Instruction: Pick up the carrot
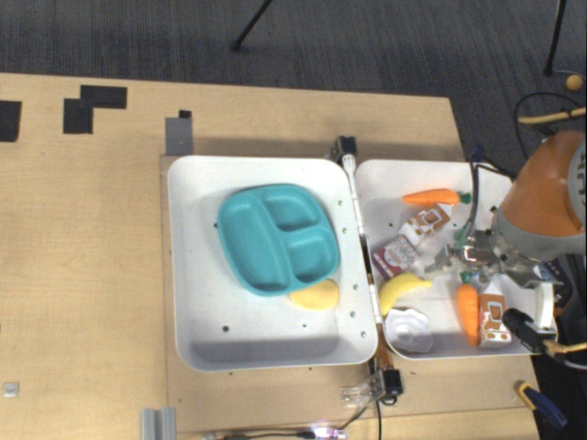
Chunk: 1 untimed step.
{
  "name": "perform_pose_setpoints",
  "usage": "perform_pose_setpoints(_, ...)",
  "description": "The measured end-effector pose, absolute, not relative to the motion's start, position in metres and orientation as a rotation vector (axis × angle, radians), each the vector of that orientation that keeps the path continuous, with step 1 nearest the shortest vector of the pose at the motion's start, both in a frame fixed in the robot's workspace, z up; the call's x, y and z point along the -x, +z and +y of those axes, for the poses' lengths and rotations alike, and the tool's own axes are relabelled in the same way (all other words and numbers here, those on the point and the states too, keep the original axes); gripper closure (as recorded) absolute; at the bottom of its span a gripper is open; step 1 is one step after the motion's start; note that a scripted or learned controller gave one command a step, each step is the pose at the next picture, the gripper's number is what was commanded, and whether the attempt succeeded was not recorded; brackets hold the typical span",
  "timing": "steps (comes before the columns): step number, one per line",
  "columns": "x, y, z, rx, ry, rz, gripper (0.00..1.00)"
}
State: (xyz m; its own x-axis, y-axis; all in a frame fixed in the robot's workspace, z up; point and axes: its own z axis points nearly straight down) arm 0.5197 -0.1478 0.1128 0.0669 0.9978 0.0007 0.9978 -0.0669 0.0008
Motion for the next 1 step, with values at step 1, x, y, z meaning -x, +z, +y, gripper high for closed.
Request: perform_pose_setpoints(1, -0.4907, 0.0871, -0.1528, -2.083, 0.009, 2.341, 0.0)
